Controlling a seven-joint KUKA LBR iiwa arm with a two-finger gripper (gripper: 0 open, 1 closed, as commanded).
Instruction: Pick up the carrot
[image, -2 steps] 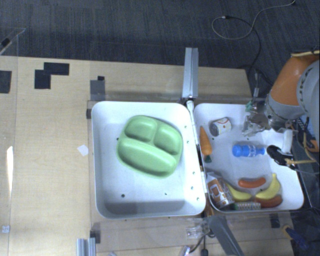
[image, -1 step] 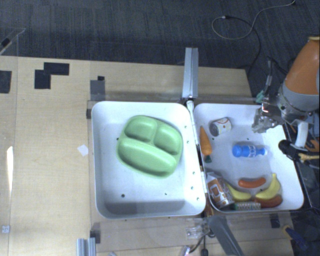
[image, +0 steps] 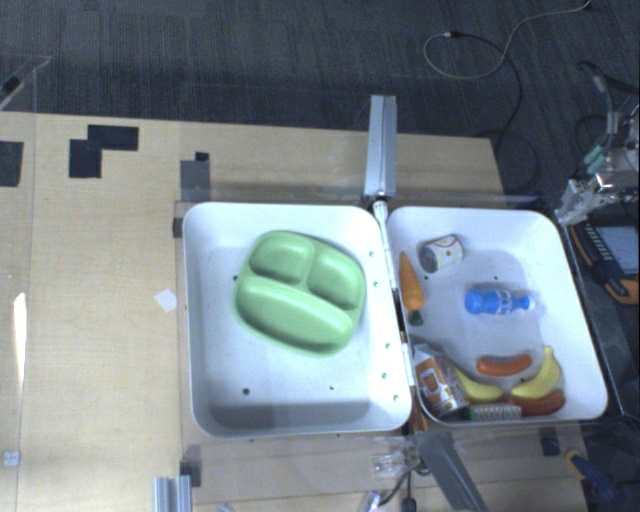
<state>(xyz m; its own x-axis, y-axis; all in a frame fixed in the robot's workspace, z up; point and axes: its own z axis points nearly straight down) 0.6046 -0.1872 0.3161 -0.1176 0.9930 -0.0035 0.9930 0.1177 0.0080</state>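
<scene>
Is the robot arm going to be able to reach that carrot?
Probably yes. The carrot lies uncovered, nothing on top, but it hugs the right bin's left wall, which might crowd the jaws.

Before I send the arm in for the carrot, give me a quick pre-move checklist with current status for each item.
1. Carrot located: ok, in the right bin, lying along its left wall.
2. Carrot uncovered: ok, nothing lies on top of it.
3. Room beside it: not ok on the left, where it sits against the wall; ok on the right, where the blue bottle and the small can lie apart from it.
4. Other orange things told apart: ok, the sausage lies by the banana at the near end.
5. Pincer state: cannot tell.
6. Left bin: ok, the green tray sits away from the path.
</scene>
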